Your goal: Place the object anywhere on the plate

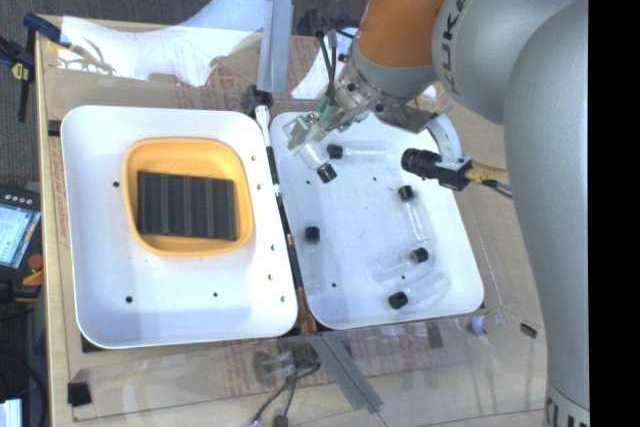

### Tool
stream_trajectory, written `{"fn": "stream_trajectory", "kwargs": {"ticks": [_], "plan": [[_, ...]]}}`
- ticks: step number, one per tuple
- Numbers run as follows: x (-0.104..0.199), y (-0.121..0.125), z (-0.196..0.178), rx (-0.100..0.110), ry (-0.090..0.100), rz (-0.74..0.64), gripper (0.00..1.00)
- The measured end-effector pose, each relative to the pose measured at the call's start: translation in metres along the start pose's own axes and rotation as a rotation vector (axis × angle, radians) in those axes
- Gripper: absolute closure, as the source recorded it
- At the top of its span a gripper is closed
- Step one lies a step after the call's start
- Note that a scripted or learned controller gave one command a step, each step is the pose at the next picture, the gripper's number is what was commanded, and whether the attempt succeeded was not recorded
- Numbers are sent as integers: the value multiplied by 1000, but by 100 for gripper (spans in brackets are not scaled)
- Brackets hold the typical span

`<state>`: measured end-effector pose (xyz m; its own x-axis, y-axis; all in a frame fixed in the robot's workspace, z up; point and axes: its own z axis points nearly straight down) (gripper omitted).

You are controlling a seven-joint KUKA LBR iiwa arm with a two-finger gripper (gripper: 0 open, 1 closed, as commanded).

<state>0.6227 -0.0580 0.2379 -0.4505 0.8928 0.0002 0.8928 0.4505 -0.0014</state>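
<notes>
Gripper (305, 137) hangs low at back-left corner of right white bin (345, 310), among clear black-capped vials (413, 215), prob. hunting one. Can't tell its state. Yellow plate w/ dark ribbed insert (187, 197) waits in left white bin (85, 245) as the drop spot.

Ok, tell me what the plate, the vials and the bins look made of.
Plate: matte yellow plastic, probably, with a dark ribbed insert.
Vials: clear glass or plastic, see-through with black caps; which one is unclear.
Bins: smooth white plastic by the look, softly glossy with rounded moulded corners.
</notes>
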Motion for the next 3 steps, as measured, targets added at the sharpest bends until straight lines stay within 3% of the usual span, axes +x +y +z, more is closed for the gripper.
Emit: {"fn": "stream_trajectory", "kwargs": {"ticks": [1,2,3], "plan": [[0,0,0,0,0,0,0],[28,52,47,1,-1,1,0],[68,42,19,1,-1,3,0]]}}
